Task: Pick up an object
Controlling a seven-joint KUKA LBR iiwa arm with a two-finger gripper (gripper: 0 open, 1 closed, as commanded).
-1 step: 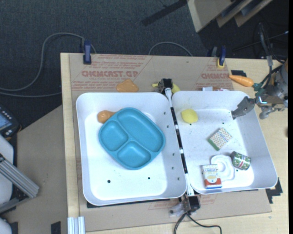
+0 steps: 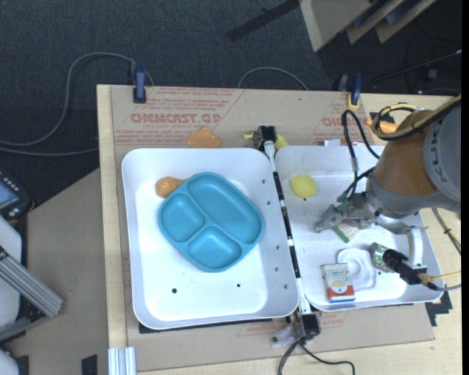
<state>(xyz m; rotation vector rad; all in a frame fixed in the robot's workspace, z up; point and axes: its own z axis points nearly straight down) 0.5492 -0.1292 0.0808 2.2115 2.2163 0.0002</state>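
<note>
Tan board (image 2: 110,190) covers the bench, with red lettering (image 2: 176,117) printed along its top edge. Two blue clamps grip that edge, one upper left (image 2: 139,79) and one upper right (image 2: 355,88). Grey cable (image 2: 80,66) loops over dark carpet (image 2: 51,29) at upper left. Two white bins sit side by side, touching: left bin (image 2: 139,249), right bin (image 2: 326,155). An orange lump (image 2: 203,137) lies on the board just above the left bin. Black-and-yellow clip (image 2: 264,135) at the top of the seam between the bins. Metal rail (image 2: 29,282) at lower left. Pale wooden furniture (image 2: 366,18) at upper right.
</note>
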